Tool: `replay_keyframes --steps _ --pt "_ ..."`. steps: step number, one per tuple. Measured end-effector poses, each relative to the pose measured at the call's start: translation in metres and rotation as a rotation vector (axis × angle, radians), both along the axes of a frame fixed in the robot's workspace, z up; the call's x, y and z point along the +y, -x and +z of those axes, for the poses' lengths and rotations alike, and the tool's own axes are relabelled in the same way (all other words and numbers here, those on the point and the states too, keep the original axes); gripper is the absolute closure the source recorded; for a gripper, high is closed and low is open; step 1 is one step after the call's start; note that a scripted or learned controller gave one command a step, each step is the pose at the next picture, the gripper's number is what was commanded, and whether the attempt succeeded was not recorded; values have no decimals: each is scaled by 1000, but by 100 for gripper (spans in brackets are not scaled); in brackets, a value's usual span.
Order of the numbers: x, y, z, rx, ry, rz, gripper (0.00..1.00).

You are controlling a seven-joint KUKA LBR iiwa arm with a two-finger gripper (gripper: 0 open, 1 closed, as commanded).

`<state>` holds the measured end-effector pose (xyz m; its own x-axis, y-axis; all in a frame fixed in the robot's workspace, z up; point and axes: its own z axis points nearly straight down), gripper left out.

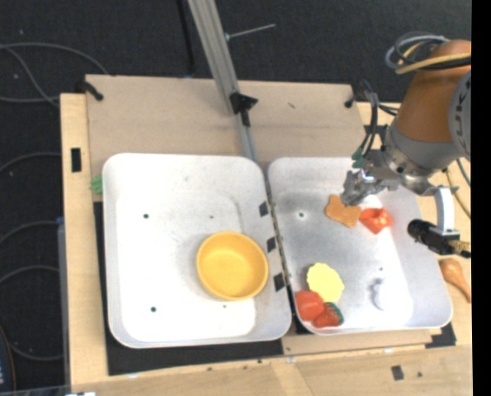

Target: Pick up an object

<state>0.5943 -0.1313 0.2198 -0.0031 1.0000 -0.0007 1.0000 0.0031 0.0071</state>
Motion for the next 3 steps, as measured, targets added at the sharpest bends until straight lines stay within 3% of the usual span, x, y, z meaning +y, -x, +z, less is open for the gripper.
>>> replay_keyframes --steps 3 --pt "172 3 17 5 -4 7 100"
